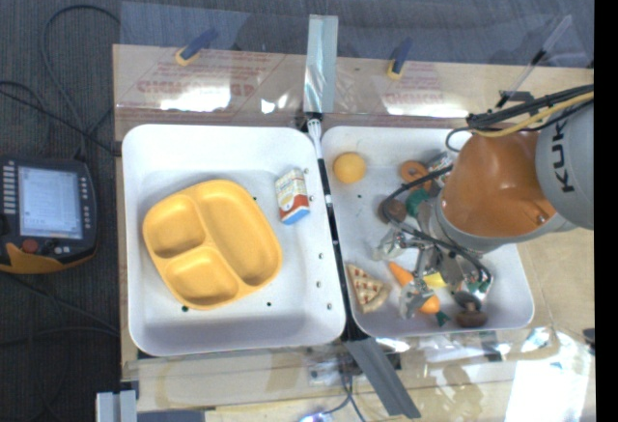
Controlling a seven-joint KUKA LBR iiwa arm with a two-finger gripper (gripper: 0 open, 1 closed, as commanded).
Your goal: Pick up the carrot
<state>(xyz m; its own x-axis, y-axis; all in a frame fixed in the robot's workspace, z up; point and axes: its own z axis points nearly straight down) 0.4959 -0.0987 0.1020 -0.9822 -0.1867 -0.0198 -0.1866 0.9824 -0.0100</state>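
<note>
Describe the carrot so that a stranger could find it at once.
Look in the right white bin, below the arm's orange band. Near the tool lies the carrot, a small orange cone. The pizza slice to its left is flat, triangular and spotted.

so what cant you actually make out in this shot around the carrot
- Gripper: finger state unreadable in the camera view; small, lost in clutter.
- Carrot: just an orange tip shows beside the gripper; whether it is gripped is unclear.
- Right bin: the arm covers much of its middle.
</note>
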